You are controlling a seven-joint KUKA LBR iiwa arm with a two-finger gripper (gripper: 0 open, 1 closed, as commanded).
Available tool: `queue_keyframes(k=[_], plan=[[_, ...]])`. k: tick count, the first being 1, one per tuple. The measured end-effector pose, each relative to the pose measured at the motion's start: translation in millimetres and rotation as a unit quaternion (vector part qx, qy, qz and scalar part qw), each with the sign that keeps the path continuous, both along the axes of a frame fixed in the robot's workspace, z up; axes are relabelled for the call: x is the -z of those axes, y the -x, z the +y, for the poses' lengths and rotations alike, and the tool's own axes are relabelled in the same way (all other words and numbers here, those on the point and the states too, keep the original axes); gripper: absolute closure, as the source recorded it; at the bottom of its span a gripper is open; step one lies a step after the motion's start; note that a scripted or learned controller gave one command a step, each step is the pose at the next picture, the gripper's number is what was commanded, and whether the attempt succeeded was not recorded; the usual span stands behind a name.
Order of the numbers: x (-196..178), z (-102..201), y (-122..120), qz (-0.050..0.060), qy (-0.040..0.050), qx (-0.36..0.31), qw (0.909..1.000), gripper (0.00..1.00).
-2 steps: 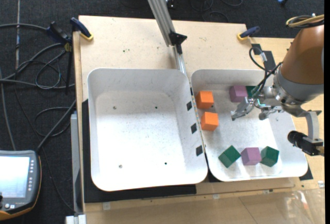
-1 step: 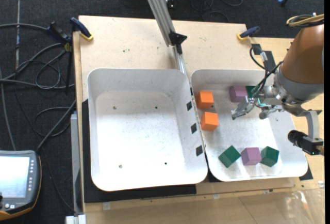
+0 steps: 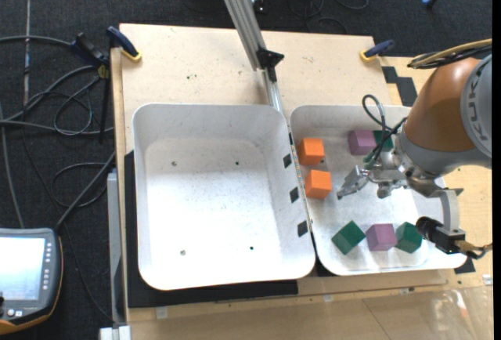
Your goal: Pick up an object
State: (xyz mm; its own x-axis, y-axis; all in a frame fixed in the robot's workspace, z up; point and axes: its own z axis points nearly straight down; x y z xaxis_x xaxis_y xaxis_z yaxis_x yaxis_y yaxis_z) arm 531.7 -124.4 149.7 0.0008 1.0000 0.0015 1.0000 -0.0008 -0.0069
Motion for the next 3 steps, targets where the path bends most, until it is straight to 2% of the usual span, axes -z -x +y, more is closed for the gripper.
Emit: queue_keyframes(k=[1, 2, 3], plan=[[54, 1, 1, 0.0, 0.0001, 0.0, 1.0, 0.0], [40, 0, 0, -0.004, 0.0008, 0.0, 1.0, 1.0], [-17, 4, -11, -0.007, 0.0014, -0.002, 1.0, 1.0]])
